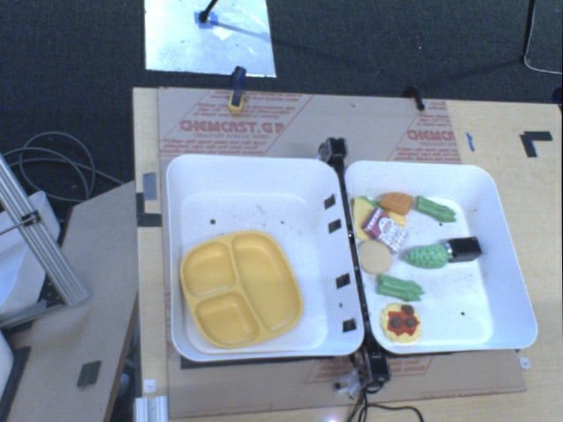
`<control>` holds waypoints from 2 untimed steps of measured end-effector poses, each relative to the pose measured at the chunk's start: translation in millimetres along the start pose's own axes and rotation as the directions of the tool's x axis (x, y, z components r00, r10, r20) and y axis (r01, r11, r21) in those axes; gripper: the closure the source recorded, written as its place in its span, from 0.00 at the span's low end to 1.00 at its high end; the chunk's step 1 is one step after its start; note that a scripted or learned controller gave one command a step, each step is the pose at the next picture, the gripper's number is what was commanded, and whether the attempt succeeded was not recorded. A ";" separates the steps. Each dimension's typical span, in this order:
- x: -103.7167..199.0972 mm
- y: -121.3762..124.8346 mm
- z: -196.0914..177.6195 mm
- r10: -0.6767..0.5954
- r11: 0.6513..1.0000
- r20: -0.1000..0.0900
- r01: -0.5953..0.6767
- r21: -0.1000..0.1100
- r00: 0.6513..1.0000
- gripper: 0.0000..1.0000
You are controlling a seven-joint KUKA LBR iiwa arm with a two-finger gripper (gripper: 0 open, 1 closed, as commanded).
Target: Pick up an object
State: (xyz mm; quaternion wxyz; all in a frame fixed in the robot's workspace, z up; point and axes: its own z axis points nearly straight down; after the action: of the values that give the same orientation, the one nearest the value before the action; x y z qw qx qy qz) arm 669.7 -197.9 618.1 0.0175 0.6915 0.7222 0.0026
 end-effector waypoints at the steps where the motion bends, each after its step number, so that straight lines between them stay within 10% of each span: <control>1: 0.0 0.0 0.5 -0.001 1.000 -0.001 0.001 0.001 1.000 0.00; 2: 0.6 0.3 -12.1 -0.006 1.000 0.003 0.006 -0.004 1.000 1.00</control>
State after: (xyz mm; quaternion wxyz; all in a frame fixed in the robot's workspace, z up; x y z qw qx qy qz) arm 669.7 -197.0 630.2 0.0200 0.6893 0.7242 0.0029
